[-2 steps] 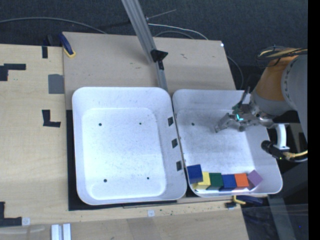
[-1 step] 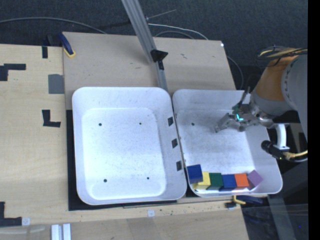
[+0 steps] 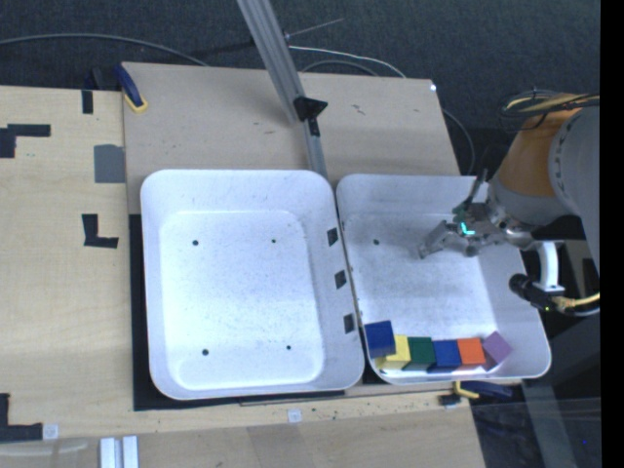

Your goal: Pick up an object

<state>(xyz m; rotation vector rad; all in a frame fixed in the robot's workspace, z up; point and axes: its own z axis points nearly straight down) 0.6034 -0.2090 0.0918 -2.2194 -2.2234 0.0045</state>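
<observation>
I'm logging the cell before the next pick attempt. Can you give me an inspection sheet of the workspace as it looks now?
Surface: wooden bench bearing left bin and right bin, side by side.
Job's things: coloured blocks in a row along the right bin's near edge: blue, yellow, green, blue, orange, purple.
Clutter: black tape marks on the bench at left.
Grippers: gripper over the right bin, apart from the blocks, holding nothing.
Cables: thin cables on the floor beyond the bench.
Surroundings: dark floor; slanted metal pole.

No legible text, labels, brand marks or numbers were found. The black tape marks on the bench (image 3: 58, 261) and the coloured blocks (image 3: 434, 351) bore no readable characters at this resolution.
</observation>
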